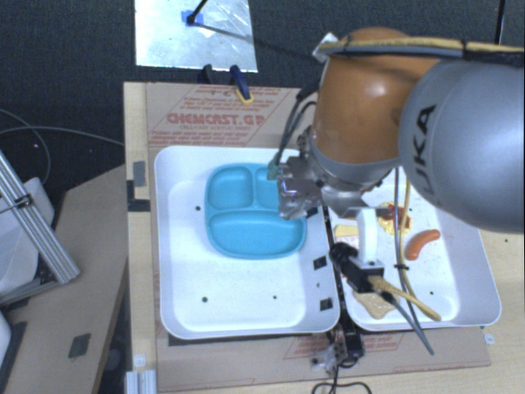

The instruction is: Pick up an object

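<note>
In the camera view, the gripper point(293, 197) hangs over the left bin point(176, 253). Whether it is open or closed cannot be told. The blue divided tray point(246, 224) lies just left of it and beneath it, and a sausage point(422, 243) lies well to its right.

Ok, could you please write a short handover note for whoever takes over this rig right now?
Gripper: low over the right edge of the blue divided plate; no object is seen held in it.
Things: the blue plate lies in the left bin. An orange-red sausage lies in the right bin, apart from the gripper.
Done: nothing has been lifted yet.
Left: grasp one object, probably the plate's edge since it is nearest, and raise it clear of the bin.
</note>
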Controlling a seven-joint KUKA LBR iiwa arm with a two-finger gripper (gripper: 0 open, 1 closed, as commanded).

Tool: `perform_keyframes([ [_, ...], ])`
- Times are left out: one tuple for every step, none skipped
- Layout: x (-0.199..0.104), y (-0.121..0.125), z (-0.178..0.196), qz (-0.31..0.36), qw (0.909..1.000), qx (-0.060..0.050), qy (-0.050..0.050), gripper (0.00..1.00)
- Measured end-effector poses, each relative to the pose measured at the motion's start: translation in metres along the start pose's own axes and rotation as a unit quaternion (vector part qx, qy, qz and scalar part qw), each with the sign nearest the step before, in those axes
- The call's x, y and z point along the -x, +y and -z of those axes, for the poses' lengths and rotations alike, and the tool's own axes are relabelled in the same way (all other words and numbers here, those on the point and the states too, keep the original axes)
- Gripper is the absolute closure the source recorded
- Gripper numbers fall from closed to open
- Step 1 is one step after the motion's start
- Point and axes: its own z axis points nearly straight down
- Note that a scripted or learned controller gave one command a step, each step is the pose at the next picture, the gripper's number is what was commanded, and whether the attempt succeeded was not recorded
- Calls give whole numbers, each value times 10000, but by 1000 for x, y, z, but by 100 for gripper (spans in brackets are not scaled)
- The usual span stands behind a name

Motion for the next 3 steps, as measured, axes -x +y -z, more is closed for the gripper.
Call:
perform_keyframes([
  [-35,-1,165,13,10000,81,34,100],
  [-33,-1,166,13,10000,9,2,100],
  [-33,-1,177,35,10000,20,7,100],
])
